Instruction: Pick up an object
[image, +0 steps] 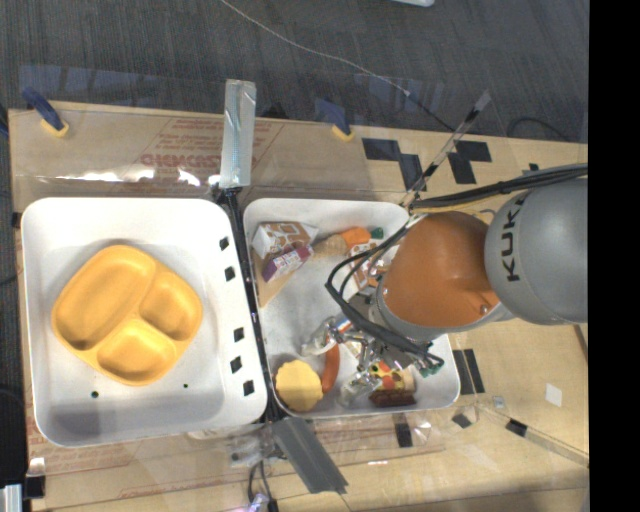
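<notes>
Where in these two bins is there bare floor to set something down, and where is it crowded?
Left bin: bare white floor along its near edge, below the yellow divided tray, and a strip above it. Right bin: a bare patch in the middle, between the small carton and the yellow round fruit. Crowded: the right bin's near right corner, where the pincer hangs over packed items.

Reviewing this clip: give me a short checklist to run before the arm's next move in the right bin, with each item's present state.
1. Gripper is over the right bin: ok.
2. Objects within reach below it, namely the yellow ball and the orange piece: ok.
3. An object seen between the fingers: cannot tell, the wrist hides them.
4. Small box lies apart from the gripper, toward the bin's far end: ok.
5. Yellow tray sits in the left bin, out of the way: ok.
</notes>
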